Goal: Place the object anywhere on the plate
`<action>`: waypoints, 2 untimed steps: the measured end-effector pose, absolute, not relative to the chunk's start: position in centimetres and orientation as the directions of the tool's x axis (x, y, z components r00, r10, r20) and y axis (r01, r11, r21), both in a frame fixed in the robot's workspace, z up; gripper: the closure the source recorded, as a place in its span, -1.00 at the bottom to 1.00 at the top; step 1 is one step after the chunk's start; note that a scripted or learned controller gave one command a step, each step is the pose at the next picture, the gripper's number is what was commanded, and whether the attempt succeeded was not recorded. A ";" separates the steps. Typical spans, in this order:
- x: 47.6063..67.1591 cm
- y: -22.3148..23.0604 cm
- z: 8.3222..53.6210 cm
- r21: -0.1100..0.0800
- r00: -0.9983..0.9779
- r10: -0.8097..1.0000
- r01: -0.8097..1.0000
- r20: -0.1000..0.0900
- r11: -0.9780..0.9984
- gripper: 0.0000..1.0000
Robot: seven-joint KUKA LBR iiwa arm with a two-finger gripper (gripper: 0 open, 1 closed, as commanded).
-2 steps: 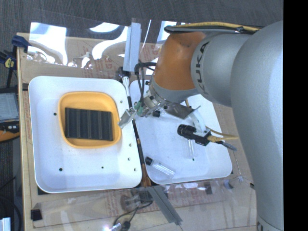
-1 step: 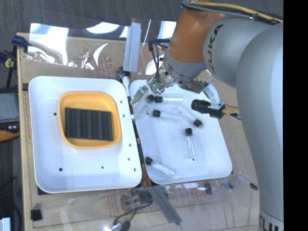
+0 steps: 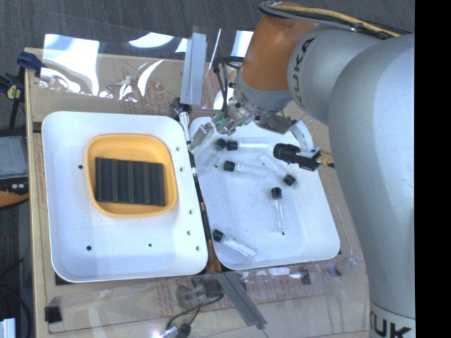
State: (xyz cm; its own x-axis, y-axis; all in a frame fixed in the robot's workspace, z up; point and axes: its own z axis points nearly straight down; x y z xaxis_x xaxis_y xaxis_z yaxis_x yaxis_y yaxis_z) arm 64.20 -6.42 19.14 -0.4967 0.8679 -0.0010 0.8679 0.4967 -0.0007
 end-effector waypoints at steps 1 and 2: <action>65.7 -4.1 19.8 0.001 -0.498 0.867 0.867 -0.001 0.498 -1.00; 63.6 -1.2 20.9 -0.002 -0.722 0.692 0.692 0.001 0.722 -1.00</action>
State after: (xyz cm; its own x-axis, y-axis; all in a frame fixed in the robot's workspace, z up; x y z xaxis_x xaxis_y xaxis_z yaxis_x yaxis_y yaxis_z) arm 63.56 -1.17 20.94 -0.7222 0.6917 0.0015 0.6917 0.7222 -0.0018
